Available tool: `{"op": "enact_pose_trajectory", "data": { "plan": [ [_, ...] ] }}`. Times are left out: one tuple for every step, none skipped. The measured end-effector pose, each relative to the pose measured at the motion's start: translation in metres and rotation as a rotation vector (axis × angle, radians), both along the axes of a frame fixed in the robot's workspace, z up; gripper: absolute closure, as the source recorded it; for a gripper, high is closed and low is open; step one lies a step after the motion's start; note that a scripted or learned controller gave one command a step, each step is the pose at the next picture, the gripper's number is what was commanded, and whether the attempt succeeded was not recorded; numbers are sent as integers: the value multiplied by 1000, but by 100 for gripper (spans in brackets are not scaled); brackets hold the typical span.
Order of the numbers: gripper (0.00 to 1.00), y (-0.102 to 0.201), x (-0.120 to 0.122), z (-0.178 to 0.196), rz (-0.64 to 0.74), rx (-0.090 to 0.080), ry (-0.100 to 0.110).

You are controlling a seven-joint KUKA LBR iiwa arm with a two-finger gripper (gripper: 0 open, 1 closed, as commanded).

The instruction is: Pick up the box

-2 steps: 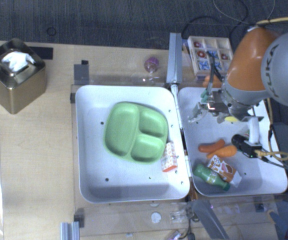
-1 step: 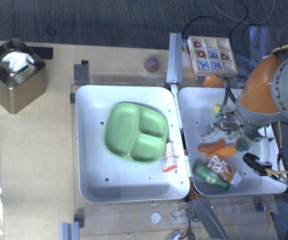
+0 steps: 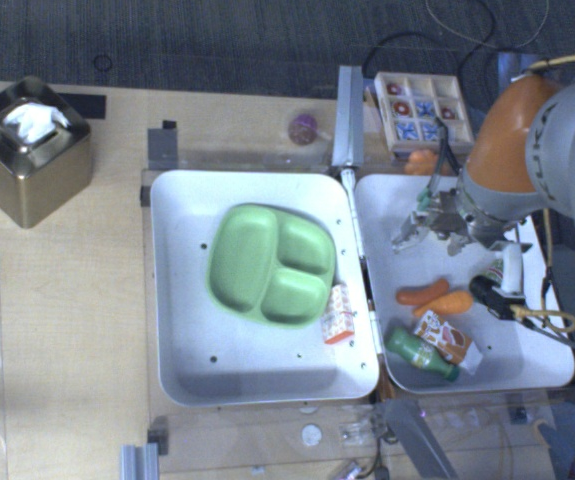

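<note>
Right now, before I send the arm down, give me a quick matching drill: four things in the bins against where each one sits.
Things:
1. green plate
2. small carton
3. green bottle
4. gripper

Places:
A. lying along the near edge of the right bin
B. in the left bin, against its right wall
C. over the upper part of the right bin
D. middle of the left bin

Pairs: 1-D, 2-B, 3-A, 4-C
</note>
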State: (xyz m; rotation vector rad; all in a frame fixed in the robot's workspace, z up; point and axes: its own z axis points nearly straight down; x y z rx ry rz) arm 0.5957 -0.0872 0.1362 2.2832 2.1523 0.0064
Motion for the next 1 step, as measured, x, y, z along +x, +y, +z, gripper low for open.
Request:
{"op": "enact_pose_trajectory", "data": {
  "plan": [
    [0, 58, -29, 50, -67, 1, -2]
  ]
}}
